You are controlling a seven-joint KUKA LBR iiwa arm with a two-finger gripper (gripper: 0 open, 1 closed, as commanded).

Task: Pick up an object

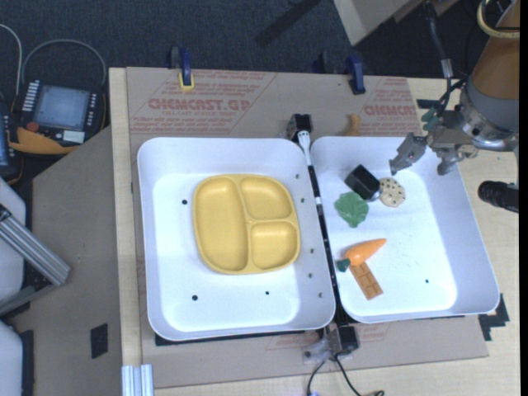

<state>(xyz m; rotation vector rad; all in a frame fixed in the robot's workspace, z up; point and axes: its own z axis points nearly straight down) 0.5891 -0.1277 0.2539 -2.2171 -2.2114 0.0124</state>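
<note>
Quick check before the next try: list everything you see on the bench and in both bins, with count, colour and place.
Shallow white plastic bins: 2, white, side by side on the bench.
Yellow three-compartment plastic tray: 1, yellow, middle of the left bin.
Small black block: 1, black, upper middle of the right bin.
Cream speckled cookie-shaped toy: 1, cream with dark spots, right beside the block.
Green leafy toy: 1, green, below the block.
Orange toy carrot: 1, orange, centre of the right bin.
Tan waffle-patterned bar: 1, tan, just below the carrot.
Blue clamps: 2, blue, far edge of the board.
Gripper: 1, grey, over the right bin's upper right; jaws look spread, with nothing between them.
</note>
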